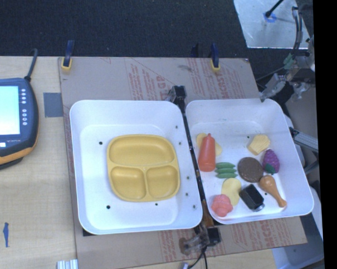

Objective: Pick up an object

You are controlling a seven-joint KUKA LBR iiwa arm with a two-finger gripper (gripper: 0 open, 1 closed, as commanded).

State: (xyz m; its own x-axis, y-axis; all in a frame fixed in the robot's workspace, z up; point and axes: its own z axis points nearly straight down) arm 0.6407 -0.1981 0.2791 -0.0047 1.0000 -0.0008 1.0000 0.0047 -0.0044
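Two bins on the worktop, toys waiting in the right one

The worktop (27, 210) is pale wood, with a brown cardboard sheet (138, 77) laid over it and held at the far edge by two clamps. On the sheet sit two shallow white bins, side by side and touching along their inner edges. The left bin (89, 162) holds a yellow divided tray (143, 167), lying flat near its middle, with one long compartment at the far side and two smaller ones at the near side.

The right bin (234, 114) holds the small toys, all gathered in its nearer half. A red bottle (206, 152) stands closest to the shared edge, with a green pea pod (226, 169) just beside it. A brown round disc (250, 169) lies in the middle of the group, a pale yellow wedge (259, 144) behind it and a purple piece (271, 161) to its right. A tan drumstick (271, 189) lies near the right wall. Along the near wall sit a pink lump (221, 204), a pale yellow piece (231, 189) and a black block (252, 198), close together.

At the left edge of the worktop rests a grey and orange handheld screen (9, 121).

The arm's end (291, 75) shows at the upper right, beyond the right bin's far corner and well apart from the toys. Whether the pincer is open or closed, I cannot tell.
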